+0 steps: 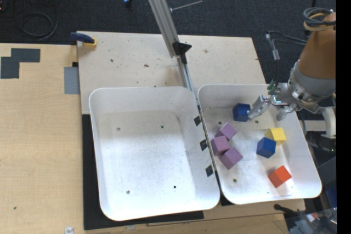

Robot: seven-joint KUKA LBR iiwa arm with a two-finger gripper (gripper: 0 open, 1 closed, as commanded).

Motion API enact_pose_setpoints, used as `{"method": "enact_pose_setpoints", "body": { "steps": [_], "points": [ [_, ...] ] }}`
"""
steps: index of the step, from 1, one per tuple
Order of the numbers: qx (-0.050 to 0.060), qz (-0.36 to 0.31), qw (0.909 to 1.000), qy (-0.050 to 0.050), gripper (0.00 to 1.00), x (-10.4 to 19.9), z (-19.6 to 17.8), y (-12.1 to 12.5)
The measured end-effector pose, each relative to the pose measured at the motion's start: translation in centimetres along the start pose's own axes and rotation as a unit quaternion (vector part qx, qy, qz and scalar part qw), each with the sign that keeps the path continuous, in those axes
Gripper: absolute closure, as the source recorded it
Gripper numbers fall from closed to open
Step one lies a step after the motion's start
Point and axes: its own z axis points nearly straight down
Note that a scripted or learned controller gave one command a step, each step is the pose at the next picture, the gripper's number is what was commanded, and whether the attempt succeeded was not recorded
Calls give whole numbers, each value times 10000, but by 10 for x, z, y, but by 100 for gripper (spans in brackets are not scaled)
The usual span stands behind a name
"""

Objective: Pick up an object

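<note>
Our two-finger metal pincer (270,107), fingers apart and empty, hangs low just beside the small blue foam cube (241,112), apparently lining up to grasp it.

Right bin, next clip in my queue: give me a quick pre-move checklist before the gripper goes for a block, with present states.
1. Targets present in the right bin: ok; seven blocks lie in it.
2. Gripper near a candidate: ok; it hangs beside the blue block at the bin's far end.
3. Block between the fingers: not ok; nothing seen there.
4. Finger opening: cannot tell.
5. Blue block free of neighbours: ok; it lies apart from the purple cluster.
6. Orange block reachable: cannot tell; it sits near the bin's near wall.
</note>
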Motion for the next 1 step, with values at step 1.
{"method": "enact_pose_setpoints", "body": {
  "steps": [1],
  "points": [
    [-26, 5, 10000, -6, 0, 0, -3, 1]
  ]
}}
